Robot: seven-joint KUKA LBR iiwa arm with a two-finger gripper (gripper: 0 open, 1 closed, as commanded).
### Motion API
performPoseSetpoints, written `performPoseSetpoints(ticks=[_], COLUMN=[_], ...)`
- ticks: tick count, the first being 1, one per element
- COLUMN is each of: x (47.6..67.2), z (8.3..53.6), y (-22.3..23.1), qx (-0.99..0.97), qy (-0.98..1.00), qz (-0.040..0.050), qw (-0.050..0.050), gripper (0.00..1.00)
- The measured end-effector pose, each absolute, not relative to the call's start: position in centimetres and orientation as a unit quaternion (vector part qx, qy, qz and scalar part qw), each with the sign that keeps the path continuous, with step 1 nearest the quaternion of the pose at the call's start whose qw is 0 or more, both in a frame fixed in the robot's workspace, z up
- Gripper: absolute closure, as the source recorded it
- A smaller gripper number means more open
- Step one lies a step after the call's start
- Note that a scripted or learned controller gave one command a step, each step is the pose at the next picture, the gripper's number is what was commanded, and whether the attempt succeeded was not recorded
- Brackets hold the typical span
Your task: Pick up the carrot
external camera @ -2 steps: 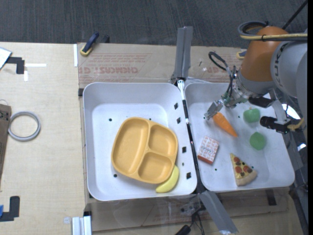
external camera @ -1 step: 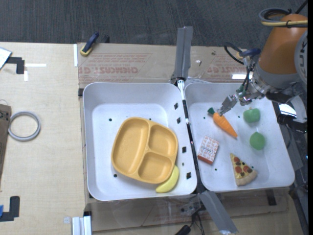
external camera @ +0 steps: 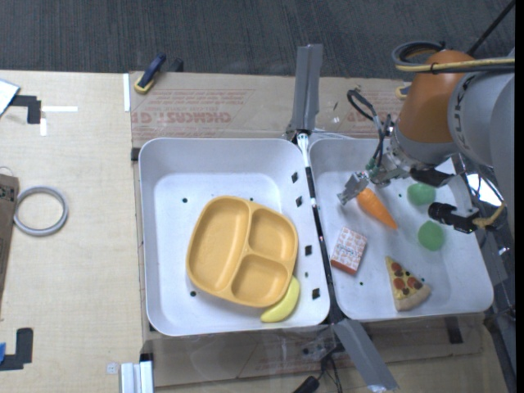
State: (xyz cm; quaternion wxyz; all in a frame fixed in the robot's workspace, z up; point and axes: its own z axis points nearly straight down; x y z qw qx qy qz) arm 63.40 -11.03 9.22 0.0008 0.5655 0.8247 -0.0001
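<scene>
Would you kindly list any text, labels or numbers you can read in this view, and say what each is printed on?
Red print on the cardboard sheet behind the bins: upside down in this view and too blurred to read with confidence.
Small box in the right bin: reddish pattern, any lettering too small to read.
Nothing else carries readable text.

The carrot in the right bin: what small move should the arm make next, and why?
Probably a short lift straight up, then a check. The gripper sits at the upper-left end of the carrot, which lies flat on the right bin floor. Whether it is truly gripped is unclear, so a small lift would tell.
</scene>
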Motion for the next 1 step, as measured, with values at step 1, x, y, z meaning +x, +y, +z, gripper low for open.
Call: performPoseSetpoints(ticks=[1], x=[63.43], z=[10.18], y=[-11.19], qx=[0.567], qy=[0.823], qz=[0.0002], qw=[0.002], gripper=[1.0])
